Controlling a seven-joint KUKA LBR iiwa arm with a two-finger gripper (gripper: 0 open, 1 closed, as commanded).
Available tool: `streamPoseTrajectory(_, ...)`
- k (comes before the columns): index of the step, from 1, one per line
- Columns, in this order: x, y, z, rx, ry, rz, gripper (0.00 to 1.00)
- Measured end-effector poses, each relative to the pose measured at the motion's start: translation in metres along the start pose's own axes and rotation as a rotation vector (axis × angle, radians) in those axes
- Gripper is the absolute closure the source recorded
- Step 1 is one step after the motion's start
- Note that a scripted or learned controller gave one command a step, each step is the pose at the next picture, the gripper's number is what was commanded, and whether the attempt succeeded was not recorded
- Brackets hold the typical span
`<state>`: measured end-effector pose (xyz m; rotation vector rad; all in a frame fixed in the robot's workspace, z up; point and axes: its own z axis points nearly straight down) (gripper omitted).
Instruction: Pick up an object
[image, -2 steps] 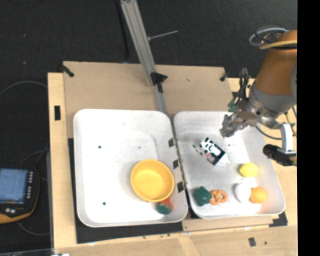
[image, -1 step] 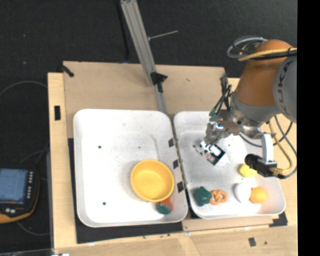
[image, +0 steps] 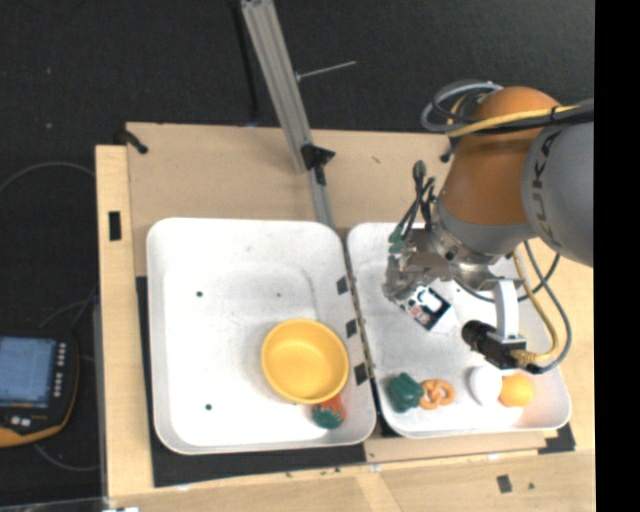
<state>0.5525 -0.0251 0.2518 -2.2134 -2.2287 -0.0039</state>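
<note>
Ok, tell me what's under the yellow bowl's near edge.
A small red and green object pokes out from beneath the yellow bowl in the left bin. The bowl covers the rest of it, so its full shape stays hidden.

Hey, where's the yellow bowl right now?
The yellow bowl sits in the left bin, near its front right corner, with a small red and green object touching its front edge.

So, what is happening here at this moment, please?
A grey and orange robot arm reaches in from the right over the right bin, and its gripper hangs low in that bin's upper left part. Nothing is seen between its fingers. Along the bin's near edge lie a green object, a pretzel-shaped orange piece, a white object and an orange ball. The left bin holds a yellow bowl.
</note>
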Motion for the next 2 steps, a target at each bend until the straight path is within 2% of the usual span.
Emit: streamPoseTrajectory(2, 0.103, -0.035, -0.005, 0.002, 0.0, -0.002, 1.0)
